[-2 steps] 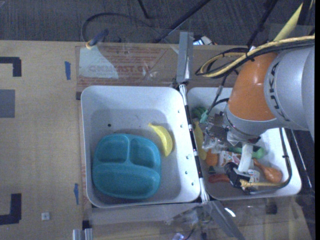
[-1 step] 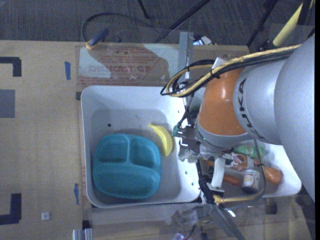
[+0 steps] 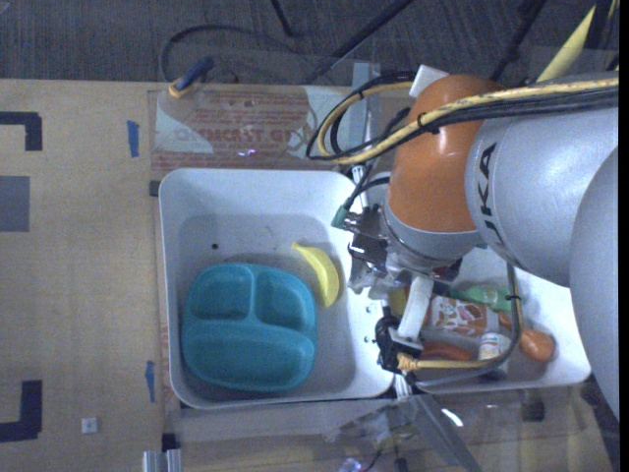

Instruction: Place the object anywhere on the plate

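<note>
Yellow banana (image 3: 320, 271) is lying in the left bin (image 3: 197, 200), right up against the teal divided plate (image 3: 251, 327) but not on it. We're hovering the gripper (image 3: 364, 262) just beside it, probably lining up a grab. Can't tell how wide it's set.

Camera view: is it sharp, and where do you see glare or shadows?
In the camera view the whole picture is slightly soft; a pale sheen lies on the arm's orange band; the teal plate casts a soft shadow on the floor of the left bin; the banana is evenly lit.
</note>
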You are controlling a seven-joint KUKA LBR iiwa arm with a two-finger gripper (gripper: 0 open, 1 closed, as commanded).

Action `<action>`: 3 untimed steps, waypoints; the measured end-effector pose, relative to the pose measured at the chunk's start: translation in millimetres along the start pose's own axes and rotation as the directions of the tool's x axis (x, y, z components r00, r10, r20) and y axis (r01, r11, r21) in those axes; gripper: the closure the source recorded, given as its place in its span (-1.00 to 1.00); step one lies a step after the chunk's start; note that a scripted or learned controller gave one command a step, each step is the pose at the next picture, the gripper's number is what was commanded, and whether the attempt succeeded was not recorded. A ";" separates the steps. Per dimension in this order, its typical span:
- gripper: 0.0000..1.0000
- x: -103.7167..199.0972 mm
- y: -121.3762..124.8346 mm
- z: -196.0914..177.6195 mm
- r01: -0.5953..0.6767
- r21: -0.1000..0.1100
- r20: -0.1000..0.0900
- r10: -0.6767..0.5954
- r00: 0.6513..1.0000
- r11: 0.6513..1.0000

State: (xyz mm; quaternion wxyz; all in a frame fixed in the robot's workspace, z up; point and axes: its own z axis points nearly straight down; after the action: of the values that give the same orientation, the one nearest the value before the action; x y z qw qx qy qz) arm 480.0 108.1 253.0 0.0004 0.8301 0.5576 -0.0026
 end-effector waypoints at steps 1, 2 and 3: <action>1.00 -40.9 15.7 70.7 -0.003 0.004 0.000 0.003 1.000 1.000; -1.00 -40.8 15.8 70.6 -0.003 0.004 0.000 0.003 1.000 1.000; 1.00 -41.1 16.6 64.0 -0.006 0.007 0.003 0.006 1.000 1.000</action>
State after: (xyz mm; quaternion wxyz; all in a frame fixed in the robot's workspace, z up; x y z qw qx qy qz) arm 479.6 63.5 189.2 -0.0014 0.8316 0.5553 -0.0060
